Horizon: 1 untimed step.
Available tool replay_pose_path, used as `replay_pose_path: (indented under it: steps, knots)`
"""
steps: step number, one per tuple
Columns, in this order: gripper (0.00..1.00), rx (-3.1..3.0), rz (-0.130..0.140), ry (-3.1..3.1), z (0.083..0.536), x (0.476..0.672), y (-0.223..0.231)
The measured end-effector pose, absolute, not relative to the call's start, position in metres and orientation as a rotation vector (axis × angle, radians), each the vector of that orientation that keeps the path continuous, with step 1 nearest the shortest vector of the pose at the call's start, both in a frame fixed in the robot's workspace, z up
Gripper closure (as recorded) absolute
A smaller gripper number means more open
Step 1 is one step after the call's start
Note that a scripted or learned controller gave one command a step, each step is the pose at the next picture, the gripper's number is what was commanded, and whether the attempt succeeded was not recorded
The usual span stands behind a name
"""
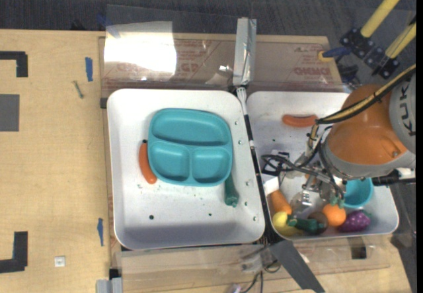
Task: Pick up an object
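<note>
My gripper [306, 200] reaches down into the front of the right bin [268, 110], just above a cluster of toy food. Beside it lie an orange carrot [279, 201], a yellow lemon [281, 220], a dark green piece [307, 225], an orange fruit [335, 215] and purple grapes [357, 221]. A blue cup [359, 193] sits behind the orange fruit, partly under the arm's orange band [367, 136]. An orange sausage [299, 120] lies at the back of that bin.
The left bin [122, 153] holds a teal divided plate [190, 147], an orange carrot stick [146, 163] at the plate's left and a teal tool [230, 194] at its front right. A clear plastic wall [198, 60] stands behind both bins.
</note>
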<state>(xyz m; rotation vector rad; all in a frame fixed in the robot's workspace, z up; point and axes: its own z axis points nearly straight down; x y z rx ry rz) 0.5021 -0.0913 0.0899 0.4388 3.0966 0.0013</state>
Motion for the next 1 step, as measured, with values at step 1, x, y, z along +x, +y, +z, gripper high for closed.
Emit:
replay_pose_path:
  steps: [1]
  knots:
    - [0.00,0.073,-0.005,3.126,0.1838,0.5547,-0.1449]
